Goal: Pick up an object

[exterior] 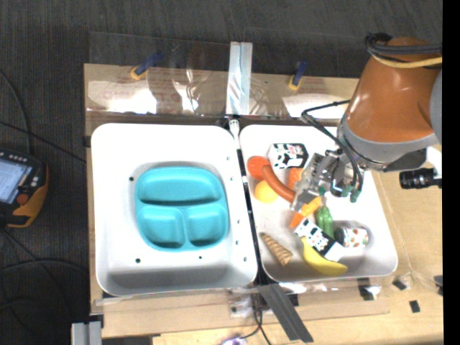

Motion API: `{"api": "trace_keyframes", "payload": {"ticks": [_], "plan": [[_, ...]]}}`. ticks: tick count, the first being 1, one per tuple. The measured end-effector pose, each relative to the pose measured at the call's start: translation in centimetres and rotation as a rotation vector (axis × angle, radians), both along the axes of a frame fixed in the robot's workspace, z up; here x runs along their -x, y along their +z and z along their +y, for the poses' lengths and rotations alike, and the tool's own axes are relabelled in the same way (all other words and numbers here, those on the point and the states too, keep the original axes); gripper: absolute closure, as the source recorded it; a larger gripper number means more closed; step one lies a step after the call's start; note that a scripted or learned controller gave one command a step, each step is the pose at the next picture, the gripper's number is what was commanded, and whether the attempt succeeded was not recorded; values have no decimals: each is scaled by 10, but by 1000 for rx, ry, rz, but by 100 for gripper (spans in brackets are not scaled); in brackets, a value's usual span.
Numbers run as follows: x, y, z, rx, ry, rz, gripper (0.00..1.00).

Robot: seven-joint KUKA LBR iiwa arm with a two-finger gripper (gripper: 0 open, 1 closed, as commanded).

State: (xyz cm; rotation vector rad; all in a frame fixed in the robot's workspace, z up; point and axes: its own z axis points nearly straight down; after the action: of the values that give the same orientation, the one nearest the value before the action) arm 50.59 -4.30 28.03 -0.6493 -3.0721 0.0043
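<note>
Gripper [307, 192], finger state impossible to tell, hovered low over the toy carrot [305, 212] in the right bin [384, 246], seemingly mid-reach; closing around the carrot likely came next.

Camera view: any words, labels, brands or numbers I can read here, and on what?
No text reads clearly.
Pendant screen, far left: lit, content too small to read.
Cow-patterned cartons in the right bin: black-and-white patches, no legible print.
Clear panel behind the bins: glare, nothing readable.
</note>
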Motion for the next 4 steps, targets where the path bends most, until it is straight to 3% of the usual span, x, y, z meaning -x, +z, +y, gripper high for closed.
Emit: {"api": "trace_keyframes", "payload": {"ticks": [1, 4], "plan": [[22, -56, 52, -2, -125, 3, 100], [20, -37, 55, -2, -119, 17, 100]]}}
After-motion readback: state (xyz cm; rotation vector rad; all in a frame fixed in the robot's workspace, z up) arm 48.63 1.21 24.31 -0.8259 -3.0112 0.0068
